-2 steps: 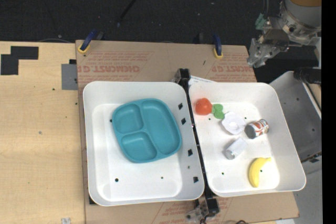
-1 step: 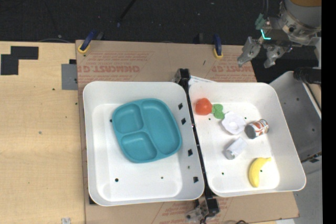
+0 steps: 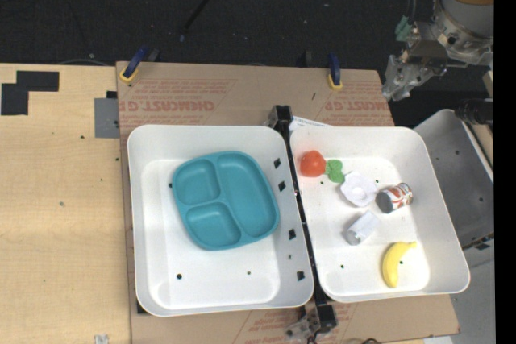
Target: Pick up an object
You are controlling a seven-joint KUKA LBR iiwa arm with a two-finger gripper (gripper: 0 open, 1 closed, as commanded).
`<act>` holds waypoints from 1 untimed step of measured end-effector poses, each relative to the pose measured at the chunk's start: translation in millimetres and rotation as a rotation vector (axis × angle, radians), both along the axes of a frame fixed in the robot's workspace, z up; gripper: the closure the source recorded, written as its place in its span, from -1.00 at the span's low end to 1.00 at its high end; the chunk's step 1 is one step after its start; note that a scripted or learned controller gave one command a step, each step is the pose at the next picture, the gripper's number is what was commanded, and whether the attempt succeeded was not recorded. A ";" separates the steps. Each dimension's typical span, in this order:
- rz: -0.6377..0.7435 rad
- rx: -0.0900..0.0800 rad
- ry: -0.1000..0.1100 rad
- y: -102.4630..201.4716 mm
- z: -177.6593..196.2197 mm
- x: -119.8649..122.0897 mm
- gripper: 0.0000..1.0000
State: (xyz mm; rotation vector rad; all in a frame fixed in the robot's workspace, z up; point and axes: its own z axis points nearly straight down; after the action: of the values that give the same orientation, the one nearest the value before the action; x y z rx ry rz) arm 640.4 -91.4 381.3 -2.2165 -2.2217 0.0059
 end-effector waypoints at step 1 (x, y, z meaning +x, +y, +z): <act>0.000 0.000 0.001 0.2 -0.3 0.0 -1.00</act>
State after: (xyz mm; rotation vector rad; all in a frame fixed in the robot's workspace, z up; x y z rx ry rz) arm 640.4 -91.2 381.1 -2.2158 -2.2218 0.0067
